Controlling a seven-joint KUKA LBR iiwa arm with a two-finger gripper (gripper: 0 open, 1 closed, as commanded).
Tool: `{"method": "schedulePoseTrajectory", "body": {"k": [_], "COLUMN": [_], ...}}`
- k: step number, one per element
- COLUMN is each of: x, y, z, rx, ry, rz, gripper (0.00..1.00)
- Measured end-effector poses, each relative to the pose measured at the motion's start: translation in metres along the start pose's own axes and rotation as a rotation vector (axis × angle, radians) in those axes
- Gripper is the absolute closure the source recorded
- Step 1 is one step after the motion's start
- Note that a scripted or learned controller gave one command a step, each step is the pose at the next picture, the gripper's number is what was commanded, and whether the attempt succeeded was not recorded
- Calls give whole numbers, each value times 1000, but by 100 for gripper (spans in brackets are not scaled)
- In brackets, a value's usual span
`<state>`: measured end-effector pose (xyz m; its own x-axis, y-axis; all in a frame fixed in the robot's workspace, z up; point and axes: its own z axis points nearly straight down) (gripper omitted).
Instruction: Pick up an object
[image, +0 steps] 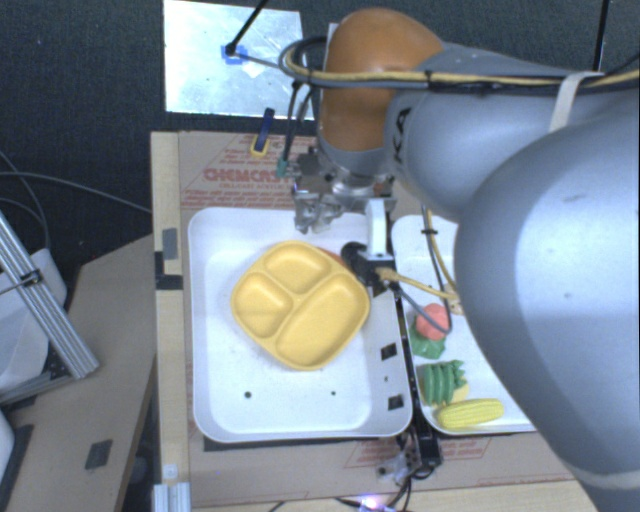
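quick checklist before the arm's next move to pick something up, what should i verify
1. Target under the gripper: not ok, it is at the far edge of the left bin, just past the yellow plate.
2. The yellow plate lies flat, right way up: ok.
3. Anything carried by the gripper: cannot tell.
4. The corn, green vegetable and red toy lie in the right bin: ok.
5. Rest of the right bin, hidden under the arm: cannot tell.
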<state>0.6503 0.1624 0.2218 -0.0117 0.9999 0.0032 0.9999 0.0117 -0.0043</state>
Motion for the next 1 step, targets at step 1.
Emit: {"method": "schedulePoseTrajectory", "body": {"k": [1], "x": [-15], "y": [16], "z": [126], "rx": [0], "ry": [-2], "rz": [12], "gripper": [100]}}
